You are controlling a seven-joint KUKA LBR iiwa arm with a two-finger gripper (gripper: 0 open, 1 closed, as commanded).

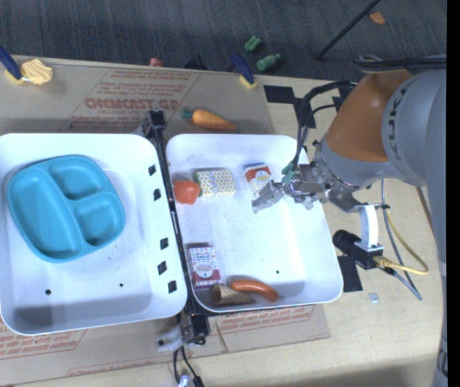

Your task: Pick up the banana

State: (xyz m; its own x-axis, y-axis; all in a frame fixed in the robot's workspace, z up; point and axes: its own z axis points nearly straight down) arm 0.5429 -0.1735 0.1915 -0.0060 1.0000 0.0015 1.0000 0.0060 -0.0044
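Observation:
My gripper [265, 199] hangs low over the right white bin [315, 252], near its right wall, with the grey arm and orange band [359, 127] behind it. Just up and left of the gripper stands a small red and white carton [256, 174]. Farther left lie a patterned yellow-white packet [215, 182] and a red tomato [186, 190]. At the bin's front edge rest an orange-red sausage [253, 287], a brown piece [227, 297] and a red box [203, 264]. I see nothing held by the gripper.
The left white bin [20, 297] holds a blue divided tray [64, 206]. A carrot [211, 119] lies on the cardboard behind the right bin. A yellow item [36, 72] sits by a blue clamp at the far left corner. Cables run at the right.

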